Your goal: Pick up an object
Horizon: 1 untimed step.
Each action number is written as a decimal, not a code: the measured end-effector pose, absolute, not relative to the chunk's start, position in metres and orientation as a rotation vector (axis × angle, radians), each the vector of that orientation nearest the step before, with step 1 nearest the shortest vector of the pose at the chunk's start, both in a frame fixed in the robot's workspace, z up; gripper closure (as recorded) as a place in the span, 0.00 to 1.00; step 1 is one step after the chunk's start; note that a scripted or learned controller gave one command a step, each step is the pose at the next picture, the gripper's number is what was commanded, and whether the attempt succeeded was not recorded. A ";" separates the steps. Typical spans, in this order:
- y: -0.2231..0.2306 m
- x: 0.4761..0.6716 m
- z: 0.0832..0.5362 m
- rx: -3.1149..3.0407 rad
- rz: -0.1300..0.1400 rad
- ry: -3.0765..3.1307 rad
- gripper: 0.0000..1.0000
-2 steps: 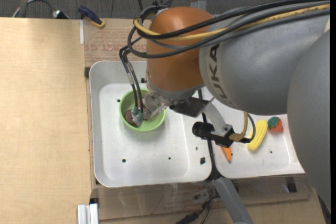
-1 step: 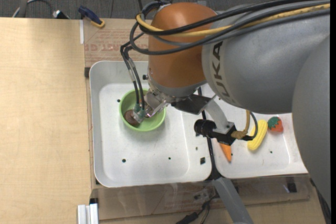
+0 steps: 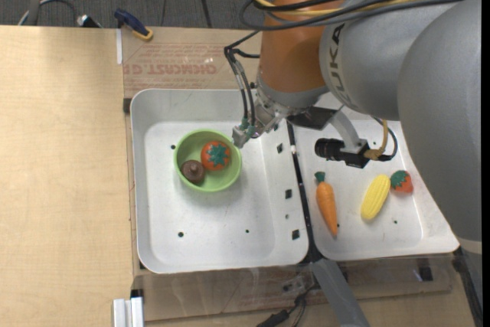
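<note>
Where bowl (image 3: 208, 161) rim curves (right side), claw (image 3: 243, 134) just above.

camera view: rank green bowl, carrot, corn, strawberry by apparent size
1. green bowl, clearly largest.
2. carrot and corn: close. The carrot looks longer and the corn thicker, so I won't rank them.
3. strawberry, smallest, partly tucked behind the corn.

We see a pale wooden bench (image 3: 61, 165) bearing two shallow white bins side by side, the left bin (image 3: 153, 233) and right bin (image 3: 425, 230), with brown cardboard (image 3: 172, 65) lying at the far side.
</note>
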State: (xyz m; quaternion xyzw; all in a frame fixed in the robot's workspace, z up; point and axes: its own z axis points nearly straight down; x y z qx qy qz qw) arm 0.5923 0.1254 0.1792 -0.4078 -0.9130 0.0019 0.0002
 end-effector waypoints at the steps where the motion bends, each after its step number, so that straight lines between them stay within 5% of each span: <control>1: 0.128 0.524 0.092 -1.034 0.001 -2.965 1.00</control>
